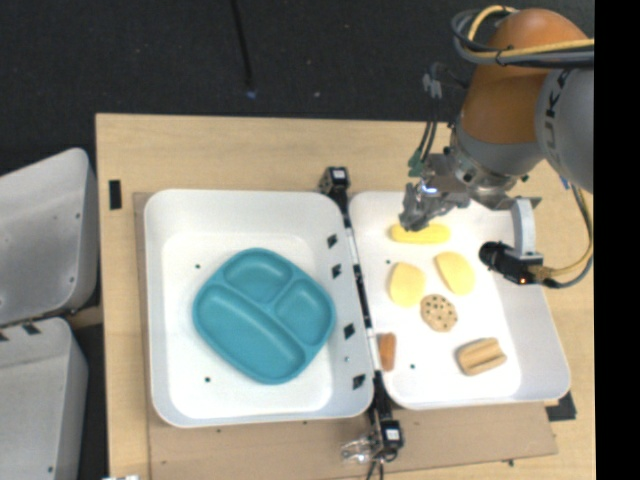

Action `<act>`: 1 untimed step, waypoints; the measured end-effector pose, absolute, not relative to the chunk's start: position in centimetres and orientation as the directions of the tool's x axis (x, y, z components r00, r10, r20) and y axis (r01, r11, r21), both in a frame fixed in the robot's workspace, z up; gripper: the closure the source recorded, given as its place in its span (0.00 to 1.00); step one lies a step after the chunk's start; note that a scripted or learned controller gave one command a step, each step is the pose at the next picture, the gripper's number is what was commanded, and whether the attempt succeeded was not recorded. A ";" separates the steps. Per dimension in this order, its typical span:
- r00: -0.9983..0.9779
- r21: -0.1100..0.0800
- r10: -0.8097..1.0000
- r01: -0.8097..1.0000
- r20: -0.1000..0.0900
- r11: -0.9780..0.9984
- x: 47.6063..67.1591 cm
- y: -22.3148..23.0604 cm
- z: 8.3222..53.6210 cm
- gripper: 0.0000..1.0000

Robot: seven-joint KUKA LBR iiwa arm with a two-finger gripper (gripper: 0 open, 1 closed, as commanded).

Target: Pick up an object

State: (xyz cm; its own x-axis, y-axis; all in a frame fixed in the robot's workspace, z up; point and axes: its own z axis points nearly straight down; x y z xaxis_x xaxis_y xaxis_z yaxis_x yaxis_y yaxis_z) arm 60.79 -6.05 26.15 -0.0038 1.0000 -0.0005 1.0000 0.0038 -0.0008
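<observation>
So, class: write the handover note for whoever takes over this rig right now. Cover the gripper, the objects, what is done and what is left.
Gripper: low over the right bin, at the yellow banana-shaped piece; nothing seen between its fingers.
Right bin: two pale yellow pieces, cookie, tan roll, orange piece at the left wall.
Left bin: teal divided tray.
Done: approach.
Left: grasp and lift an object.

Flat yellow banana-like piece (420, 234) at the far edge of the right bin (530, 368), two pale yellow slices (406, 282) (454, 273) nearer, speckled cookie (438, 312), tan bread roll (479, 356), small orange piece (386, 350) by its left wall
</observation>
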 end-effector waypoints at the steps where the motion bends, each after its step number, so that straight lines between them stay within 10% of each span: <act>1: -0.005 -0.001 1.000 1.000 0.001 0.005 59.2 -2.2 25.6 1.00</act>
State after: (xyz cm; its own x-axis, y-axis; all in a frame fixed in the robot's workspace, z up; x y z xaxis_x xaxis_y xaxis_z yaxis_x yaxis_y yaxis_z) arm 59.16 -2.20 25.56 -0.0052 1.0000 0.0006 1.0000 0.0052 -0.0010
